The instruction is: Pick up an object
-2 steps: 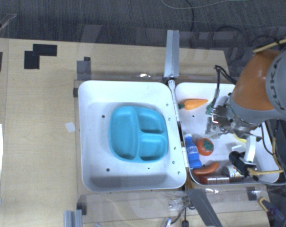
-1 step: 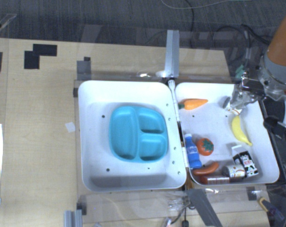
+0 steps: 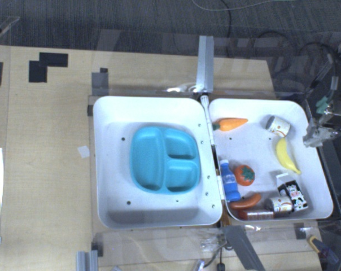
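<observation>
The loose things all lie in the right bin (image 3: 311, 117), which reads as the source for a pick, while the left bin (image 3: 103, 151) holds a blue tray (image 3: 162, 158) with divided compartments, set near its middle.

In the right bin, a carrot (image 3: 231, 124) lies at the far left, against the divider. A small white cup (image 3: 278, 126) lies on its side at the far right, and a banana (image 3: 285, 156) sits just near of it, apart from everything else — probably the easiest target. A blue bottle (image 3: 229, 180) lies along the divider, touching or nearly touching a tomato (image 3: 245, 175). At the near wall a sausage (image 3: 245, 200), a dark can (image 3: 275, 206) and a black-and-white box (image 3: 292, 193) crowd together, so a grasp there risks nudging neighbours or the bin wall.

The arm's end, with the gripper (image 3: 317, 135), sits at the right rim of the right bin, not over any object — whether the claw is apart or together I cannot tell. Nothing appears to be held.
</observation>
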`<state>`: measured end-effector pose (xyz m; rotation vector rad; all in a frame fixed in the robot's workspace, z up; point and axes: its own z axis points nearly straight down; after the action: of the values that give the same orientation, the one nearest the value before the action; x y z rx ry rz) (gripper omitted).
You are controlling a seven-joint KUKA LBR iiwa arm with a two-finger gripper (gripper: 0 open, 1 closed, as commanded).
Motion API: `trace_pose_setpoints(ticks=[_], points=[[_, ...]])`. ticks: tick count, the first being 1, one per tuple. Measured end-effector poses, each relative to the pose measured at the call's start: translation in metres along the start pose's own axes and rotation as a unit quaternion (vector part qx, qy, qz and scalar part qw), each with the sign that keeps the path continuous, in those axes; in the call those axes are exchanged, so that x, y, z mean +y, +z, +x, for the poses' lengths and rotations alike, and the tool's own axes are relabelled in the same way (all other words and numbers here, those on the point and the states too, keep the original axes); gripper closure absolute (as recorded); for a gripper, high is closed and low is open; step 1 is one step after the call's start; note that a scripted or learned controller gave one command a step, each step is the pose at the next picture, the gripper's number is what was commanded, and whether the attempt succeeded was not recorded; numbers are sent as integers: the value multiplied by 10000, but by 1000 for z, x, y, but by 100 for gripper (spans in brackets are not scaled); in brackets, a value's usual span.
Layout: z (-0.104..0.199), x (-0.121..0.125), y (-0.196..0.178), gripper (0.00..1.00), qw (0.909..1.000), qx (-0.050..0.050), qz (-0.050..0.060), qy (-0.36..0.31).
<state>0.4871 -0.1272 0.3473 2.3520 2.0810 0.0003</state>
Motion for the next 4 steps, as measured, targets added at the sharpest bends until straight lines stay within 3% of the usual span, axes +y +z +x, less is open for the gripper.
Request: trace_pose_setpoints(ticks=[1, 2, 3, 4], points=[[-27, 3, 48, 100, 9997, -2, 6, -254], [7, -1, 97, 100, 9987, 1, 8, -504], [57, -7, 90, 100, 10000, 0, 2, -61], [32, -4, 109, 100, 9998, 3, 16, -188]])
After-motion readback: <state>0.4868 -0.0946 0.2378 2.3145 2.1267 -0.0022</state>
